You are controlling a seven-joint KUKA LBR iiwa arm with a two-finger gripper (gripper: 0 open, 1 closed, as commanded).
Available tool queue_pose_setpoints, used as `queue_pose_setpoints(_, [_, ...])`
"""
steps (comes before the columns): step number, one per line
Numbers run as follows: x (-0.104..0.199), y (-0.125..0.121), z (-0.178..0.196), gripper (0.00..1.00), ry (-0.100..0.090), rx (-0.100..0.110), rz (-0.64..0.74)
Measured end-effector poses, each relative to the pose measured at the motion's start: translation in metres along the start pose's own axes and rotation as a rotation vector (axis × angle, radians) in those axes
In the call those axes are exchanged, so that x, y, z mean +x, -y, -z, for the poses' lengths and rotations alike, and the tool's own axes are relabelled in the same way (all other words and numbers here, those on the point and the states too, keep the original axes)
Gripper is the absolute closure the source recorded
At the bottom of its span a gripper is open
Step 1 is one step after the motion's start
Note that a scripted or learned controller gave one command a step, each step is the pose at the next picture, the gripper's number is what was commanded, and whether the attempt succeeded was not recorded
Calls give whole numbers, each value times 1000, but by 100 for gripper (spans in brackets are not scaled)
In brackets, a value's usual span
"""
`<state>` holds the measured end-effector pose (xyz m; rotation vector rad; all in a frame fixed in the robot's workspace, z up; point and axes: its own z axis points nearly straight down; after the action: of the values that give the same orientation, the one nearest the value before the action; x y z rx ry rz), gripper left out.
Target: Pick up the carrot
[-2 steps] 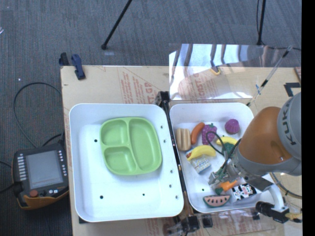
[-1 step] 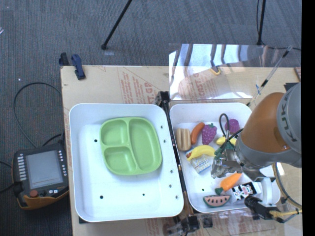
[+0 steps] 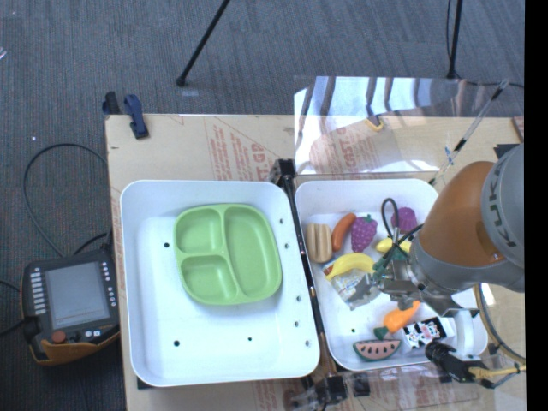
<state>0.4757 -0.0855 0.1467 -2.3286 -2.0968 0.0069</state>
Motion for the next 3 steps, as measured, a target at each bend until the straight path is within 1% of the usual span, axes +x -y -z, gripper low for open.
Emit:
queue_pose_setpoints(1, [-93, -9, 12, 0, 3, -2, 96])
queue_pose_setpoints(2, [-96, -11, -62, 0, -1, -3, 107])
queue_pose_setpoints(3, [-95, -10, -56, 100, -7, 5, 106])
